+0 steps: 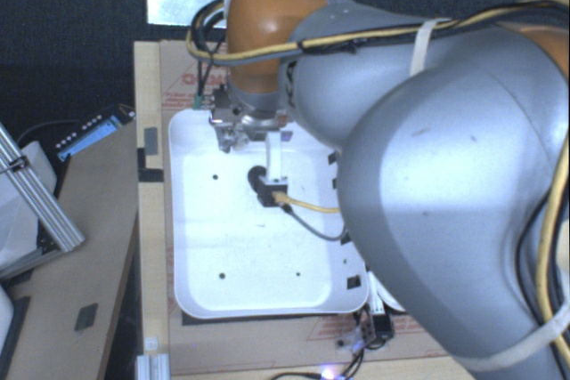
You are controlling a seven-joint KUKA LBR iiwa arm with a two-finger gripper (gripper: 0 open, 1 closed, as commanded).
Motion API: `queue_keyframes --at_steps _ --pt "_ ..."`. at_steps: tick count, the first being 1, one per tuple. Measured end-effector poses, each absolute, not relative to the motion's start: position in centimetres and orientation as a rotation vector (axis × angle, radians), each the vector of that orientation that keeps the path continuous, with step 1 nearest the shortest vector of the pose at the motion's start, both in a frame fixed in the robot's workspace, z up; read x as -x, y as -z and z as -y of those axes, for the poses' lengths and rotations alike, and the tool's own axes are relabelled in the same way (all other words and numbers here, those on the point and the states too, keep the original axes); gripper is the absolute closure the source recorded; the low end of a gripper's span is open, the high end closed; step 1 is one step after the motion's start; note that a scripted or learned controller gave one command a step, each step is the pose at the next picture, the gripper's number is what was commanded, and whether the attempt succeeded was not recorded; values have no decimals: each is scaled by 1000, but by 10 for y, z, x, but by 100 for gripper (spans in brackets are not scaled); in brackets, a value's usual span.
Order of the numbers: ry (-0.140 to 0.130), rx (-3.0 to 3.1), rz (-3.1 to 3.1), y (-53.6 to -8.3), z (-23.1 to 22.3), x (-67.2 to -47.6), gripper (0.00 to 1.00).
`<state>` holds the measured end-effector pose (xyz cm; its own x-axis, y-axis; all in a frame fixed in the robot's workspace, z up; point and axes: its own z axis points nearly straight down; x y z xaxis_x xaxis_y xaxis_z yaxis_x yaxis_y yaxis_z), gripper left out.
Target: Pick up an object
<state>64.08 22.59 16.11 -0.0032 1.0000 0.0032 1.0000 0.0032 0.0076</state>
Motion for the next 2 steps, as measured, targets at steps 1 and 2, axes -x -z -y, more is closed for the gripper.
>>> queue_keyframes --at_steps 1,2 --pt "-6 -2215 -2226 -116 -235 -670 100" --pt "-10 -2214 -2225 -236 -235 -651 100"
